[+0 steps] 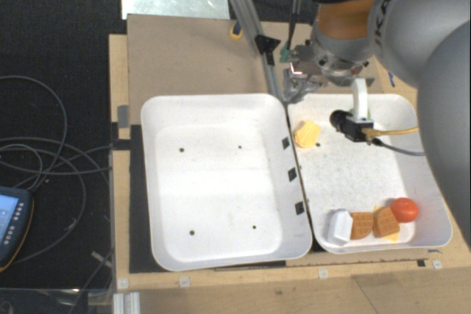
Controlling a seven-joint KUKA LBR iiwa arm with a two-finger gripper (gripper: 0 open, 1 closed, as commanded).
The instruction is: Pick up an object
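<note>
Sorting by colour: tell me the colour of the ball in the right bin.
Red-orange; the ball shows best in the camera view.

The end effector (300, 84) hangs over the right bin's (427, 173) far-left corner, near a yellow block (307, 134).

Place: it looked like a robotics lab.
Evidence: loose cables (44, 151) crossed dark carpet; a control pendant (11, 220) lay beside the bench (184, 59).

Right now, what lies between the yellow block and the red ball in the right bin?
Bare white bin floor between yellow block and red ball, camera view.
</note>
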